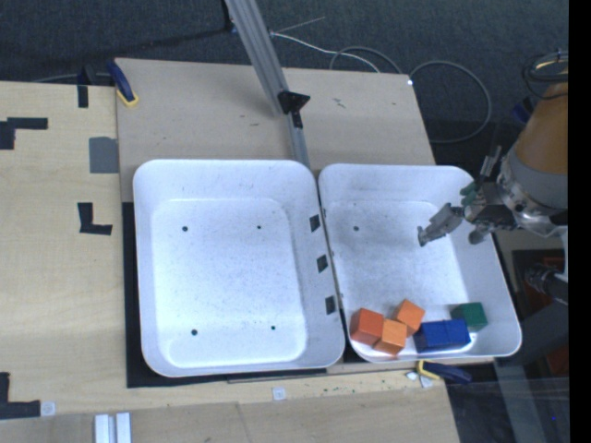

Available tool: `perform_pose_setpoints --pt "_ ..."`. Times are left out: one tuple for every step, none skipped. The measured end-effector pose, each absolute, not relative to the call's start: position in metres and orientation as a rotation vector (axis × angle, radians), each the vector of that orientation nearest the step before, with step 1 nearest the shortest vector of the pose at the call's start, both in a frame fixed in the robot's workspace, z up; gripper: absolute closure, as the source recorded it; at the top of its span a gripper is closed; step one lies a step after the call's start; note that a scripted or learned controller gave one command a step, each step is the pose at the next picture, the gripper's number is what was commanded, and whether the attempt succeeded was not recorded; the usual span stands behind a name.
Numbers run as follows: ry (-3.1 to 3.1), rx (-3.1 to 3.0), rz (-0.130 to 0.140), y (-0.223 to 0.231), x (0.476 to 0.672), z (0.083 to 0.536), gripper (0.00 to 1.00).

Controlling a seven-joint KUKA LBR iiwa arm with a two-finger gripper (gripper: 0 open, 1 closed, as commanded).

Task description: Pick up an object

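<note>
Camera view: gripper point(452, 223) poised over right bin point(388, 187).
Fingers spread, pinching nothing; blocks point(392, 326) sit toward the bin's near edge.

wooden bench point(212, 109) bears two white bins point(157, 247).

- Two bins set side by side on the bench point(55, 275): left bin point(226, 178), right bin point(388, 178).
- Blocks point(411, 329) clustered in right bin's near corner.
- Gripper point(452, 221) positioned above right bin's right side.
</note>
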State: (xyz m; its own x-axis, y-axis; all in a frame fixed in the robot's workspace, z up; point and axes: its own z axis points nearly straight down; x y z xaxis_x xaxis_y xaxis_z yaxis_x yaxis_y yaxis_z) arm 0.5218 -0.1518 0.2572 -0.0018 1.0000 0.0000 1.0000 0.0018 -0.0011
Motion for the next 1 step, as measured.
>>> perform_pose_setpoints --pt "-2.223 -2.209 0.005 -0.0807 0.4938 0.2128 0.0"
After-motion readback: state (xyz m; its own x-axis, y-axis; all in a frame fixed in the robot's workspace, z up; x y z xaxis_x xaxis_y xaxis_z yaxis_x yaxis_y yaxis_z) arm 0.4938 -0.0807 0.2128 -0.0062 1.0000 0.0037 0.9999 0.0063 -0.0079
